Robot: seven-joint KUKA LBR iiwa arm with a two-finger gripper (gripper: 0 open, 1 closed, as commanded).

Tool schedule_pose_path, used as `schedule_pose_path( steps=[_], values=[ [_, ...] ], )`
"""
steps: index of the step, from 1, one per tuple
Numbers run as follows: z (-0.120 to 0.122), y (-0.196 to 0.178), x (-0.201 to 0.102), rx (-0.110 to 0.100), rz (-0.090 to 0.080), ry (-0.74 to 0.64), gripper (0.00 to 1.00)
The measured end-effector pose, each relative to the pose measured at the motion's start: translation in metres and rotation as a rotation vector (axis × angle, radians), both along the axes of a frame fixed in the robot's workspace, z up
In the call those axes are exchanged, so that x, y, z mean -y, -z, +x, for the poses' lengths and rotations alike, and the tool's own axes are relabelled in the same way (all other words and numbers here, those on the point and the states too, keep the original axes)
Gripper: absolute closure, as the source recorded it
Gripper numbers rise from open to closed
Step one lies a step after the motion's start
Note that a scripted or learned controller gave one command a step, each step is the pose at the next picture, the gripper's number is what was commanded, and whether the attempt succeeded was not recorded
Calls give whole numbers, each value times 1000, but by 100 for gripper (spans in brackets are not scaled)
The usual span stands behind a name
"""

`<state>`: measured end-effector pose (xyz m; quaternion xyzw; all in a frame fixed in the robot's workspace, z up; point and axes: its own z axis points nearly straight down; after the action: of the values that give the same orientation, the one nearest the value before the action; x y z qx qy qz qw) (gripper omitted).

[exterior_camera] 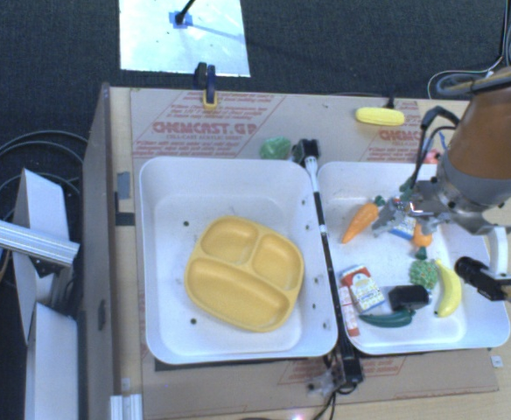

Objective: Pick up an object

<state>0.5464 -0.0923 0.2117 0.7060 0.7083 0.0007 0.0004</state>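
My gripper hangs low over the right bin, at its back middle, just right of an orange carrot. A small orange piece and something blue lie right under it. Nearer the front are a green broccoli, a yellow banana, a black block, a dark green vegetable and a red and white carton. Nothing is visibly held.
The left bin holds a yellow divided plate. A black rod lies along the wall between the bins. Behind the bins on the bench sit a green lump and a yellow object. The arm's orange band looms at the right.
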Motion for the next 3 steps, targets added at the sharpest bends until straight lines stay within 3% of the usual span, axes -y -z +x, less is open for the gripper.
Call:
schedule_pose_path(
  steps=[1,2,3],
  values=[
    [33,126,-11,-7,1,-3,0],
    [81,127,6,5,-2,-2,0],
    [80,116,5,3,0,-2,100]
  ],
)
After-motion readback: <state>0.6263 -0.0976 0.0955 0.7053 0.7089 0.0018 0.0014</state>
